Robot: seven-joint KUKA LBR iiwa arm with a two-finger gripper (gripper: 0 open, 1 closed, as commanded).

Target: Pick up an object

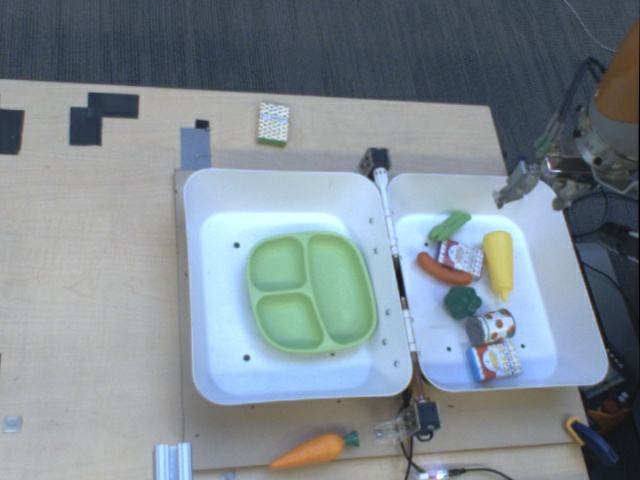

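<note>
Two small labelled cartons (478,308), print perhaps too blurred to read; gripper (535,183) state indiscernible.

1. We saw even, fairly bright light from above across the pale wooden surface (90,268).
2. We found the two white bins (300,193) the brightest areas, close to washed out, with only soft shading along their inner walls.
3. We saw short, faint shadows under the green tray (312,293) and the small toys.
4. We noted mild softness and grain throughout; labels on the small packets were unreadable.
5. We found the arm (610,118) at the right edge slightly blurred.
</note>
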